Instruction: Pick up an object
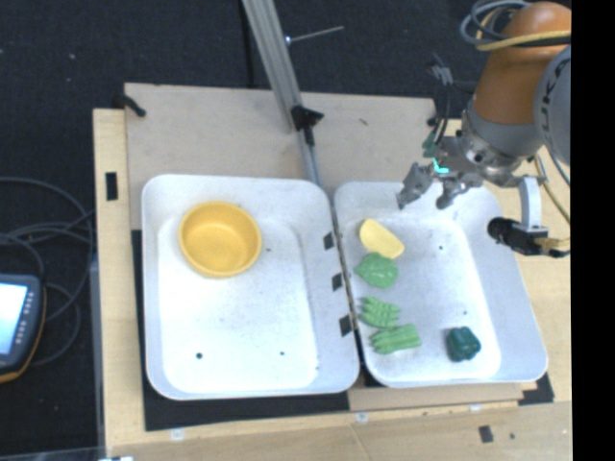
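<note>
Counting: one yellow bowl, one yellow piece, four green pieces.

Left white bin: yellow plastic bowl at its far-left | Right white bin: yellow wedge farthest, green lump nearer, two green ridged pieces nearest, dark green block near-right | gripper above far edge

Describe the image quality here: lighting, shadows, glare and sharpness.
Camera view: even, soft overhead light; the white bins look bright but not blown out; only faint shadows under the yellow bowl and the green toys; the whole frame is slightly soft and grainy, and the gripper is blurrier than the bins.
</note>
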